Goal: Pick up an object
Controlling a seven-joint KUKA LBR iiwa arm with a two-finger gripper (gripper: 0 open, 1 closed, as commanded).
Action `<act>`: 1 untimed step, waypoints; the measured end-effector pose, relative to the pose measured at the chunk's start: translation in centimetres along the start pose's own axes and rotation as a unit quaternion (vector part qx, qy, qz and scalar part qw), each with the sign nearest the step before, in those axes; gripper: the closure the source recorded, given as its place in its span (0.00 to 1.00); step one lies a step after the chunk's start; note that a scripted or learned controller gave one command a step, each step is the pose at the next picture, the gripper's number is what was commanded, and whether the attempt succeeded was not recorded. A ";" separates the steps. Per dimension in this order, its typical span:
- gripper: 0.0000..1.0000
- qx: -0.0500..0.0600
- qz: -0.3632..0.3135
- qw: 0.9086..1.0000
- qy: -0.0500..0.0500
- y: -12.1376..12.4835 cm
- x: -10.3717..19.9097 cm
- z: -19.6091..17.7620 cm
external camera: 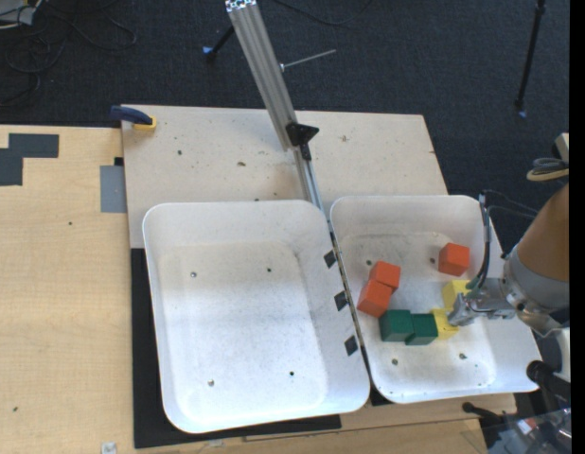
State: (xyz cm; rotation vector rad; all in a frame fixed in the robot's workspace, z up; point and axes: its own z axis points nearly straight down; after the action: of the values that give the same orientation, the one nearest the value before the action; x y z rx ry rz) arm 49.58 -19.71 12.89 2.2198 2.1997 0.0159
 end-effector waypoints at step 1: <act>1.00 0.009 -0.005 1.000 0.002 -0.2 0.5 -6.0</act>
State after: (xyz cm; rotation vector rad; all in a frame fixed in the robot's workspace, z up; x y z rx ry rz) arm 49.26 -19.19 18.89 2.2189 2.2217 0.0016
